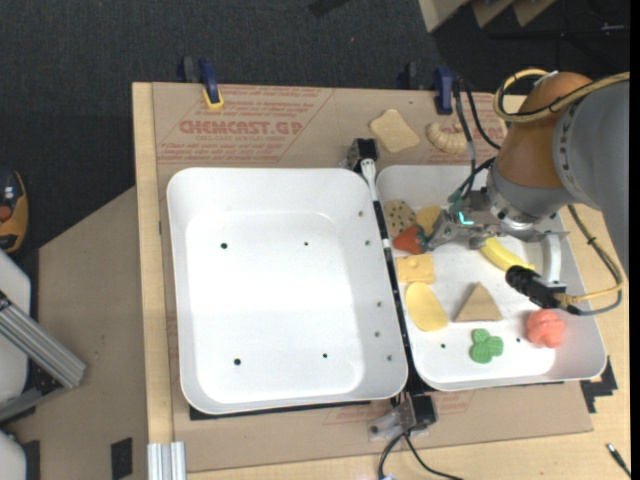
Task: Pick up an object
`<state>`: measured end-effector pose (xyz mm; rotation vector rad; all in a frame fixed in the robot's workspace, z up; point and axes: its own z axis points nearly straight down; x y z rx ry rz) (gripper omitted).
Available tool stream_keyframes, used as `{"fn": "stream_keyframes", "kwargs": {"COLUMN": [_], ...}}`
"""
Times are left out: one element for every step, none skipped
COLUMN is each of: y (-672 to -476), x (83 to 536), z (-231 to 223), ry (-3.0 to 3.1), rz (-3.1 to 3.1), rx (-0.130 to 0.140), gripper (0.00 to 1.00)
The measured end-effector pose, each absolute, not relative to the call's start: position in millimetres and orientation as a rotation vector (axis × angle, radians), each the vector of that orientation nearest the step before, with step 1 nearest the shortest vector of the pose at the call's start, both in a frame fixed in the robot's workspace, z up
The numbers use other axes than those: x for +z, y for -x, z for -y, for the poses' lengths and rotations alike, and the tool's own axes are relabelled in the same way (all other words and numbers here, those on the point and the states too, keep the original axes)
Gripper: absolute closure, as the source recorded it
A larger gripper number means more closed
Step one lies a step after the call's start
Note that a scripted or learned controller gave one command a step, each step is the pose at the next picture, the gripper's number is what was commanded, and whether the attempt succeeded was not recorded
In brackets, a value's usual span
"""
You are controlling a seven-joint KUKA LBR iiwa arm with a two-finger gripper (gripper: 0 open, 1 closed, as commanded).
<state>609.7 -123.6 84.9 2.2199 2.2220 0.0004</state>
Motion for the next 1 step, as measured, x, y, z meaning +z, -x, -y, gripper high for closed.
{"fn": "stream_keyframes", "kwargs": {"y": [-664.0], "x": [84.1], "z": [218.0], "ry": [-2.242], "rz": [-2.236], "rx": [-0.007], "gripper": [0.0]}}
